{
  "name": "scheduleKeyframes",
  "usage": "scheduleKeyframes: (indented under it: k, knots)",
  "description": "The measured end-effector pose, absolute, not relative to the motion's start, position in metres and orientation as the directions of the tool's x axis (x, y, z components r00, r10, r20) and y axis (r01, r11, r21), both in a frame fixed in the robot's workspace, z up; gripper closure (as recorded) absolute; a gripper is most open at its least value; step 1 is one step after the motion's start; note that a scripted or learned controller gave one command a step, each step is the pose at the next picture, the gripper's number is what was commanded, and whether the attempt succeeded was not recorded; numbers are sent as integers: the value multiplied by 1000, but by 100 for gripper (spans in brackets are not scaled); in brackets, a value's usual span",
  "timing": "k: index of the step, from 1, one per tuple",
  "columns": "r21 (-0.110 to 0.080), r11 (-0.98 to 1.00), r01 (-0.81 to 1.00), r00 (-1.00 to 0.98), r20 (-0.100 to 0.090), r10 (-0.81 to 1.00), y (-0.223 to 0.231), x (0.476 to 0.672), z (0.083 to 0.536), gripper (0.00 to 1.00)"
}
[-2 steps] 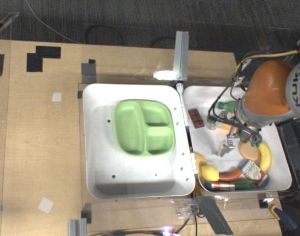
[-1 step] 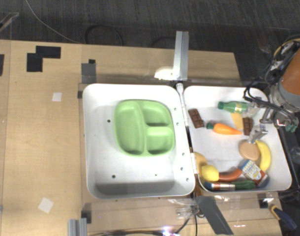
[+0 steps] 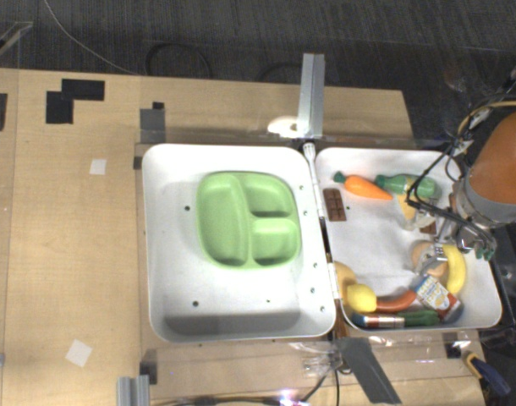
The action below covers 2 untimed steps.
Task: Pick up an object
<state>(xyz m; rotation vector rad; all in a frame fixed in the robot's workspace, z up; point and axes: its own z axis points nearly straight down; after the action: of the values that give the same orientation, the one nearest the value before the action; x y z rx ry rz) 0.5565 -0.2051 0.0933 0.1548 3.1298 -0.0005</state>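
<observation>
We see the grey two-finger pincer (image 3: 434, 259) low over the right-hand shallow white bin (image 3: 368, 244), amid a crowd of toy food. We cannot tell how it is set. Just beside it, toward the bin's outer wall, lies the curved yellow plastic banana (image 3: 455, 271), our likeliest target. We judge it light, rigid and smooth, so rather slippery; a grasp across its narrow middle should suit best.
</observation>
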Motion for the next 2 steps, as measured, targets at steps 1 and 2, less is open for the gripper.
scheduleKeyframes:
  k: [1, 2]
  knots:
    - [2, 949, 314, -949, -21, 314, -206, 495, 90, 0]
    - [-10, 990, -139, -990, -23, -140, -207, 495, 90, 0]
